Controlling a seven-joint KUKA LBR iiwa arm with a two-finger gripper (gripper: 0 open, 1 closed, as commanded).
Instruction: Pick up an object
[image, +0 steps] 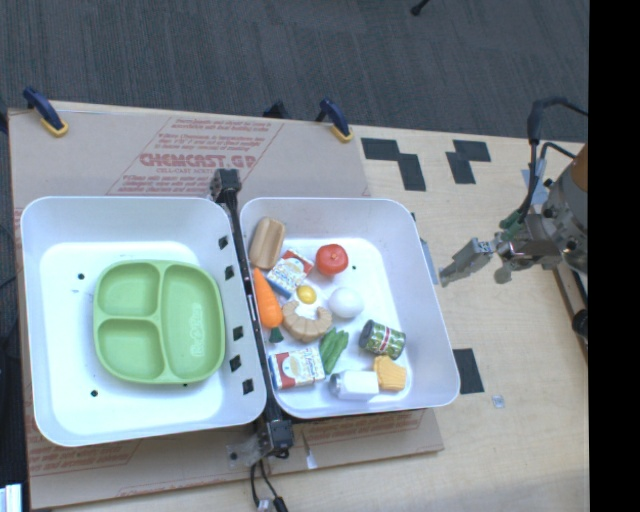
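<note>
We take the right-hand shallow white bin (432, 330) as our landmark. Inside it we see a cluster of small toy foods: a red tomato (332, 259) near its far middle, a tan bread roll (265, 242) toward its far left corner, and a long orange carrot (267, 298) lying along its left wall. Near its centre sit a white egg (346, 302), a small fried egg piece with a yellow yolk (306, 295) and a round tan bun slice (306, 321). Toward its near side we find a green pepper (334, 349), a dark green can lying tilted (382, 339), an orange cheese wedge (391, 375), a white and red carton (296, 369) and a pale bottle-like piece (352, 384). Just to the left of this bin, touching it along a black hinge strip, stands the left white bin (40, 400), which holds a light green divided plastic tray (160, 322). The tool (462, 264) hangs over the wooden tabletop (520, 420) to the right of our landmark bin, outside its right wall and well apart from the toys; its fingers are spread apart and hold nothing.
</note>
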